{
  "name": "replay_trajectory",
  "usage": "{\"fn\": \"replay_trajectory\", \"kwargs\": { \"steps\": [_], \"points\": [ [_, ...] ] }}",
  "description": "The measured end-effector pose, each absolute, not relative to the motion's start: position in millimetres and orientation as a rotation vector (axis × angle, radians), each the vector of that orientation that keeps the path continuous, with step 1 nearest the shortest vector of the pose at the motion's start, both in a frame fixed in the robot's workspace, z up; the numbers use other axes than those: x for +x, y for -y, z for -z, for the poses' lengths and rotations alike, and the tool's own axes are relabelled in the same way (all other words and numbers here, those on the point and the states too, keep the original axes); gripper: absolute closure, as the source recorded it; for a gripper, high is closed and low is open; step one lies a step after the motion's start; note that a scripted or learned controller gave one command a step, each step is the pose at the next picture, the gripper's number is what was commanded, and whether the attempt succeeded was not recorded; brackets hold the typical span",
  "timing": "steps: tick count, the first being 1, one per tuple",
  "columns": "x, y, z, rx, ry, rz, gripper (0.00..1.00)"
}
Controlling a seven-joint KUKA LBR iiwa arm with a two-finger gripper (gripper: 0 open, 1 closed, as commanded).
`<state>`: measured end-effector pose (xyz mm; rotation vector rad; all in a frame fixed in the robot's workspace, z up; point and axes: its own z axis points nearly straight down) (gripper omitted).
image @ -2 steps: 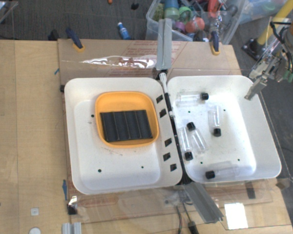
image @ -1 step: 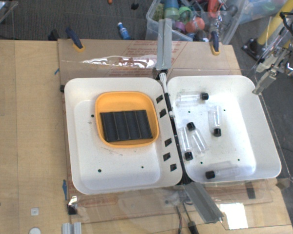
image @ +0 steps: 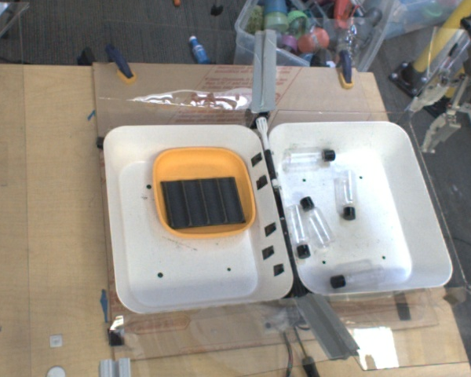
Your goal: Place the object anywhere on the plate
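1. A grey metal bracket (image: 326, 330) is lying at the bottom centre of the frame, just below the seam between the two bins.
2. In the right bin (image: 400, 163), clear vials with black caps are lying scattered. One vial (image: 363, 276) is resting at the bin's lower edge, and a touching pair (image: 312, 228) is sitting near the middle.
3. Higher in that bin, a single vial (image: 345, 191) is lying right of centre. Another vial (image: 304, 160) is lying near the upper left corner.
4. In the left bin (image: 133, 234), the orange plate (image: 204, 158) is sitting in the middle, well apart from the vials. It is bearing a black ridged block (image: 202, 202) lying flat on it.
5. Whether the jaws are apart or together cannot be told.
6. At the top of the frame, a clear tub of coloured toys (image: 318, 10) is standing beyond the bench.
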<state>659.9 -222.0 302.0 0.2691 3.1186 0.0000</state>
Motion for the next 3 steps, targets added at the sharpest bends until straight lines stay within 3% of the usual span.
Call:
{"fn": "replay_trajectory", "kwargs": {
  "steps": [1, 2, 3],
  "points": [
    [661.2, 223.4, -314.8, 0.275, -3.107, -0.002, 1.0],
    [662.1, 221.9, -398.2, -0.245, -3.119, 0.002, 1.0],
    [661.8, 222.5, -397.8, -0.244, -3.12, 0.001, 0.0]
  ]
}}
